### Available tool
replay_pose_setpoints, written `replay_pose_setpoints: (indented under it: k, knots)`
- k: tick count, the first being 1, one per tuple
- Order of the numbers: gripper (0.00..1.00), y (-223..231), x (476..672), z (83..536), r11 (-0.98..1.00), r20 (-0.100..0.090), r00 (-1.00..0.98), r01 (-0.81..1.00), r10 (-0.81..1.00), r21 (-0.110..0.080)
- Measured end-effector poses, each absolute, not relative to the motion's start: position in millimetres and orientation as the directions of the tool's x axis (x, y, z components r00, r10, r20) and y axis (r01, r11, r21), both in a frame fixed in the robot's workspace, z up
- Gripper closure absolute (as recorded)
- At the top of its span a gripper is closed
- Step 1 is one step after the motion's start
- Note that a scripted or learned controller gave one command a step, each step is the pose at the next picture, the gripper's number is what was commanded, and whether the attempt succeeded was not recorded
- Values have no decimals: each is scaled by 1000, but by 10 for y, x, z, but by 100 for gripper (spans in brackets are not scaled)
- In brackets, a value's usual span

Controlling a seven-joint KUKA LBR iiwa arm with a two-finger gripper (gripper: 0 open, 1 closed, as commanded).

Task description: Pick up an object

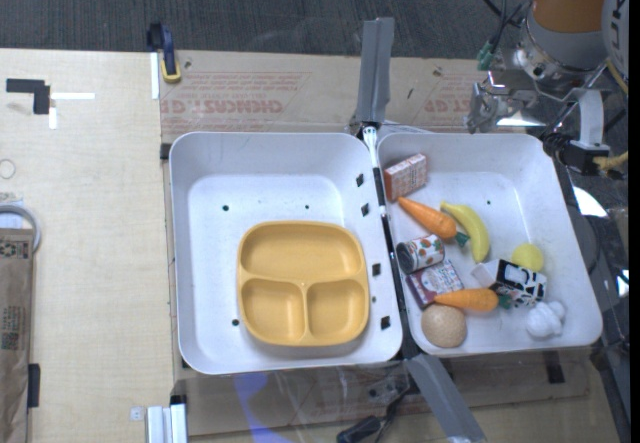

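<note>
Gripper [497,103] hangs above the right bin's [560,193] far rim; can't tell its finger spread from here. Nothing visible between them. Small carton [405,175] lies nearest, below-left of the tips. Carrot [428,217] and banana [468,229] sit further below, well apart from them.

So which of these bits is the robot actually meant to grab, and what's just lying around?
For the job, all in the right bin:
carrot, second carrot, banana, lemon, small box, can, round bun, and the gripper above it.

Lying about:
yellow divided tray, left bin, cardboard sheet.
</note>
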State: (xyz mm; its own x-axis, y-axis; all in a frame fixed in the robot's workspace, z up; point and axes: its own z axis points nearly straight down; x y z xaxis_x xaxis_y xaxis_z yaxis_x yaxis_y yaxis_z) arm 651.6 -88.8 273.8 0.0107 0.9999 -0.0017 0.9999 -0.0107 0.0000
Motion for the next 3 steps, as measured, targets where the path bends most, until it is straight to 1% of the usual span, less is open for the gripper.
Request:
replay_pose_setpoints:
  k: [1, 2, 3]
  knots:
    - [100, -761, 6589, 3500, 200, -2, -200, 980, 980, 0]
    - [100, -648, 6555, 2616, 329, 0, -329, 944, 944, -2]
    - [100, -2, 6594, 3274, 423, -1, -423, 906, 906, 0]
